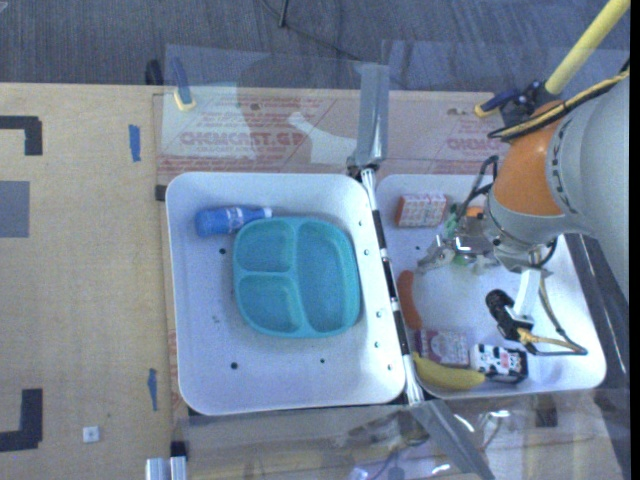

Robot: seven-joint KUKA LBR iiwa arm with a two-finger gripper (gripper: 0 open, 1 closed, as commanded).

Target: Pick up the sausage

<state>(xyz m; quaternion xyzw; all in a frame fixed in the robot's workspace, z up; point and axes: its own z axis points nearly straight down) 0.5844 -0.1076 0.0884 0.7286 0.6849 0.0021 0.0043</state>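
Banana (447, 373) at the front edge of the right bin (585, 368), by its front-left corner; a small patterned packet (445, 345) just behind it, and a black-and-white toy (499, 362) beside the banana's right end. Sausage (407, 300), reddish, lies lengthwise tight against the right bin's left wall, about midway along, its front end near the packet. Small pinkish box (421, 209) near the back-left corner of the same bin. Gripper (447, 251) sits low over the bin's middle, to the right of the sausage and apart from it; whether its fingers are spread or closed cannot be told, nothing seen between them. Grey arm (590, 158) with orange band enters over the bin's right side. Left bin (190, 298): turquoise divided plate (297, 276) in the centre; blue bottle (228, 218) lying on its side toward the back-left corner, just beside the plate's back edge.
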